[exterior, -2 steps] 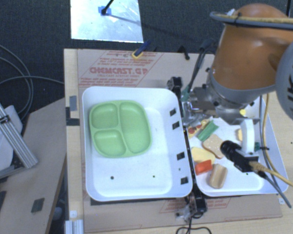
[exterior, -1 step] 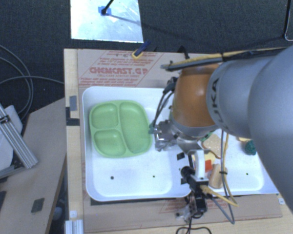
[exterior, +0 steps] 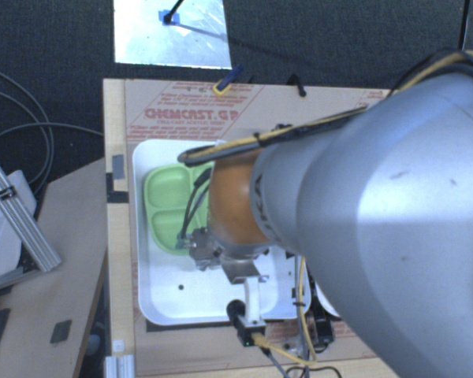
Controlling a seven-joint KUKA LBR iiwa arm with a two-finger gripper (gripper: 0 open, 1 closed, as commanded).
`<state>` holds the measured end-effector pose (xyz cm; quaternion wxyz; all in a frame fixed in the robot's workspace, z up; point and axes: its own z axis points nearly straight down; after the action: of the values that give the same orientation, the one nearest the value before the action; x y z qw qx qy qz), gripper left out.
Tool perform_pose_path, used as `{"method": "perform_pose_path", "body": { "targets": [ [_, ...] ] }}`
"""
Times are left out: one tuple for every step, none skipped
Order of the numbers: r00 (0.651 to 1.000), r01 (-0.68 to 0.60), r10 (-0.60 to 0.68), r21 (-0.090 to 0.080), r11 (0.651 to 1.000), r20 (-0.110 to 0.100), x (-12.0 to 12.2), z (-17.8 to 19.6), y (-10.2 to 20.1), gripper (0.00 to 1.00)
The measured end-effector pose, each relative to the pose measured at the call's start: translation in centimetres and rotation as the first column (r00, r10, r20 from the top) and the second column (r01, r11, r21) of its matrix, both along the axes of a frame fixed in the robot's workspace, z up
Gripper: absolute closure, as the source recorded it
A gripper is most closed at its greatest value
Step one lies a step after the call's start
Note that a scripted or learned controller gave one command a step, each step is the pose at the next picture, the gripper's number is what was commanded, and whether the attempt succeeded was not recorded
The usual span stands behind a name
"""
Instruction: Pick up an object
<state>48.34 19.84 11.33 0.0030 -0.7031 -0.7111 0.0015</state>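
Brown printed paper covers the bench point(exterior: 181, 109), and from where I stand the big grey robot arm point(exterior: 378, 195) is closest, filling the right and lower right of the frame. Its orange band point(exterior: 229, 203) sits near the centre. Just below that, the gripper point(exterior: 201, 252) hangs over the shallow white plastic bin point(exterior: 154, 290); I cannot tell whether it is open or closed, or whether it has hold of anything.

Beyond it, a pale green plastic divided tray point(exterior: 167, 199) lies flat in the bin's upper left part. The part I can see runs up and down the frame, with a ridge crossing it left to right. Its right side is hidden under the arm, right beside the gripper.

Farther off, at the upper left, a shiny silvery sheet point(exterior: 169, 22) lies on dark carpet point(exterior: 47, 53).
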Motion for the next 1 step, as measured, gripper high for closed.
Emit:
{"method": "perform_pose_path", "body": {
  "targets": [
    [1.000, 0.014, -0.014, -0.002, 1.000, 0.005, 6.36, -2.21, -7.77, 1.00]
  ]
}}
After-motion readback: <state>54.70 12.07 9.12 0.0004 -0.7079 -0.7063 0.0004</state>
